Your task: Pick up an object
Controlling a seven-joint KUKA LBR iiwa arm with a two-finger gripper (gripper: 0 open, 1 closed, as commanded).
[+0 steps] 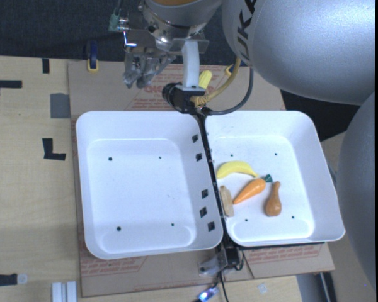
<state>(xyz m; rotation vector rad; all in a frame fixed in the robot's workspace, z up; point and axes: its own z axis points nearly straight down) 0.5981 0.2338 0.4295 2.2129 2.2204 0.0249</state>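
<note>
In the right bin [302, 128], near its left wall, lie a yellow banana [236, 168], an orange carrot [250, 190], a brown drumstick-shaped piece [273, 200] and a tan stick-shaped piece [227, 201]. My gripper [142, 73] hangs high beyond the far rim of the left bin [88, 168], over the cardboard, well away from all these objects. Nothing shows in its grasp.
A black cable and connector [176, 96] run down to the divider [205, 168] between the bins. A yellow part [205, 79] and a blue clamp [91, 54] sit behind the bins. The large grey arm covers the upper right.
</note>
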